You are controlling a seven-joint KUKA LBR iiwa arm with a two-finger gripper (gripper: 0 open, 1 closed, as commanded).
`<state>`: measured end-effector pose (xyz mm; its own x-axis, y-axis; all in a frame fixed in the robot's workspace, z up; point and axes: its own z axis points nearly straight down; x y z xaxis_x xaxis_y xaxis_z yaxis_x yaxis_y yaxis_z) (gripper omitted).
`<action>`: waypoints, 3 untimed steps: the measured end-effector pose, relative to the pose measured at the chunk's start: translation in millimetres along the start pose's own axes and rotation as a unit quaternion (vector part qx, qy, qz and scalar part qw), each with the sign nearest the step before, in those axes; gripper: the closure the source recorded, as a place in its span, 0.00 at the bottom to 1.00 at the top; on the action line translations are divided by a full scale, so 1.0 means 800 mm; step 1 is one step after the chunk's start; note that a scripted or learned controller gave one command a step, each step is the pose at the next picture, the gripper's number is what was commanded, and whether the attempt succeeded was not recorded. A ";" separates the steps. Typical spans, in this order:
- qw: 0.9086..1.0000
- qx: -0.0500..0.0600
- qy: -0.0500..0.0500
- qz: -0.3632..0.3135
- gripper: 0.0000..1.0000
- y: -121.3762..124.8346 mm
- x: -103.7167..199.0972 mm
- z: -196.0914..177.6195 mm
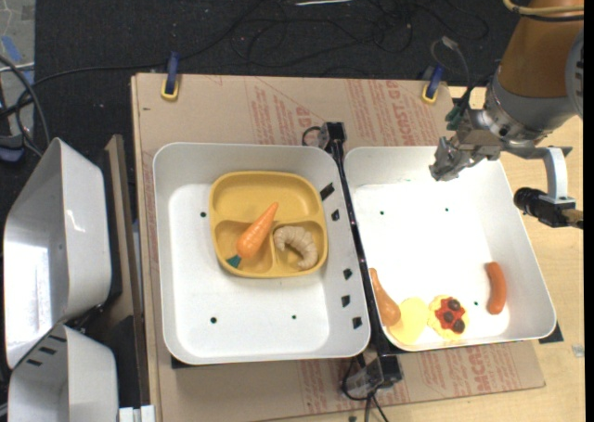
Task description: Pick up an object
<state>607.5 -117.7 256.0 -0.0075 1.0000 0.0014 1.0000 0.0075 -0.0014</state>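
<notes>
My gripper (446,164) hangs over the far edge of the right bin (436,253), high above its floor, with nothing seen between its fingers. Along that bin's near edge lie an orange drumstick-shaped toy (382,298), a yellow piece topped with red and dark berries (445,315) and a small orange sausage (497,287). In the left bin (186,253) a yellow divided plate (267,190) holds a carrot (257,231) and a pale shrimp (299,244).
Both bins rest on a cardboard sheet (278,105) held by yellow clamps (170,86) at the back. White containers (56,235) stand off the bench's left side. Cables cross the dark floor behind.
</notes>
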 end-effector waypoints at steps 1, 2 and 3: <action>1.000 0.000 0.000 0.000 1.00 0.002 0.057 -0.001; 1.000 0.000 0.000 0.000 1.00 -0.004 0.132 -0.004; 1.000 -0.001 0.000 0.000 1.00 0.001 0.195 -0.003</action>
<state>607.1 38.1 258.2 -0.0082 1.0000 0.0011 1.0000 0.0082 0.0006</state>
